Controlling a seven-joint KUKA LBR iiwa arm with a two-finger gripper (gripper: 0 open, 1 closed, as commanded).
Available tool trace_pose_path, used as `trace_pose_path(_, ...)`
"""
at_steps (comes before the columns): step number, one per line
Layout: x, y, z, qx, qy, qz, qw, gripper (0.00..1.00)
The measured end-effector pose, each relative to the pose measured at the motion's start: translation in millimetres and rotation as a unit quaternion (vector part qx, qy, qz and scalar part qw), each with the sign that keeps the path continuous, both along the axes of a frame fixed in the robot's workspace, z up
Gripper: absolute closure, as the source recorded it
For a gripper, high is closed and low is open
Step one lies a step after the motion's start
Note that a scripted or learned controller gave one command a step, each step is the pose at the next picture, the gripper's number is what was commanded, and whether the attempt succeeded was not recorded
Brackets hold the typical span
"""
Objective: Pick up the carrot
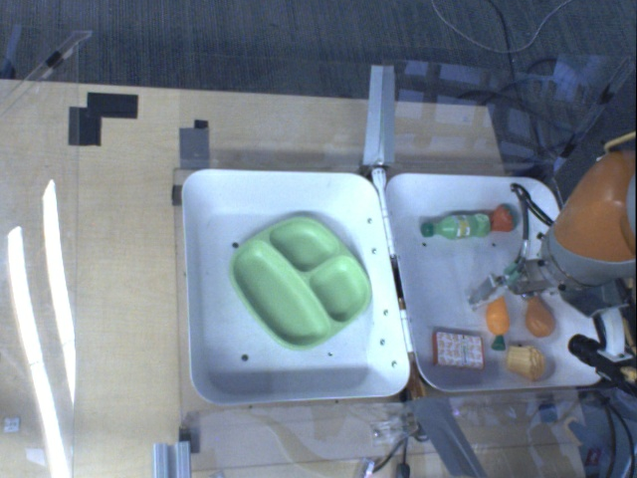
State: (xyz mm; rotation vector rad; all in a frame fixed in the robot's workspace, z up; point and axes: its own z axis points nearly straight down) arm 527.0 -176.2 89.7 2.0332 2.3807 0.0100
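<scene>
The snack box [458, 349] lies left of the carrot [497, 318] under the open hand [506, 285].

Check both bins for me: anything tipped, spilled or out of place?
Nothing stands out. The green three-compartment plastic tray sits askew but flat in the left white bin. The small orange carrot and green plastic bottle lie loose in the right white bin.

Pale wooden bench [90, 267], dark grey carpet floor [249, 28] beyond
</scene>
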Motion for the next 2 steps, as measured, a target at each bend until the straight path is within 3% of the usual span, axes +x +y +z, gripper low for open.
trace_pose_path(1,3.3,1.3,12.3,0.0006,-0.004,0.001,1.0000,1.00)
trace_pose_path(2,-38.0,14.5,110.6,0.0002,0.002,0.000,1.0000,1.00)
